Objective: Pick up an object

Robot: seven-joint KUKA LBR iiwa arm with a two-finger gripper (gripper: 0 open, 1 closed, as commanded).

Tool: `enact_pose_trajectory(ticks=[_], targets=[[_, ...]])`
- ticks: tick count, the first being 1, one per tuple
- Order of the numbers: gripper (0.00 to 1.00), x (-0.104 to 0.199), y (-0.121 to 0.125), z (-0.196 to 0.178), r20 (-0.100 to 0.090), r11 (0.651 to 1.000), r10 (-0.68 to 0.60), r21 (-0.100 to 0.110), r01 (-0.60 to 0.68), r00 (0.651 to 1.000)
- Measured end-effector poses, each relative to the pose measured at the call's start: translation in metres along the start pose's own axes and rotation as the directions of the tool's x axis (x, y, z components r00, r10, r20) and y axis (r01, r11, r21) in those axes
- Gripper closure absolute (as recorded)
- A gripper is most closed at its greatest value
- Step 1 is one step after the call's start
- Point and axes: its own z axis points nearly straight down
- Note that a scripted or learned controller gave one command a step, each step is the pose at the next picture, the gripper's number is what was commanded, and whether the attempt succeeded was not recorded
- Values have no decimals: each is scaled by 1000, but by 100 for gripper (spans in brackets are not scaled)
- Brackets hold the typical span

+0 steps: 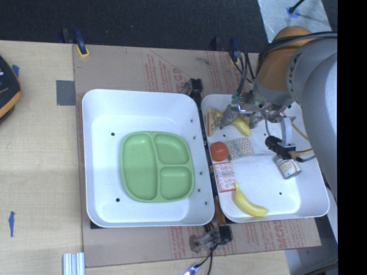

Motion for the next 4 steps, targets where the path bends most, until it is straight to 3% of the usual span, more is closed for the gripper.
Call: enact_pose_trajectory(ticks=[2,3,4], targets=[[0,-55,1,0,-3,1000,1,-8,-1,1000],[0,-95,2,-27,-30,1000,-6,5,6,1000],[0,-108,0,-113,-3,1000,0,-9,0,1000]])
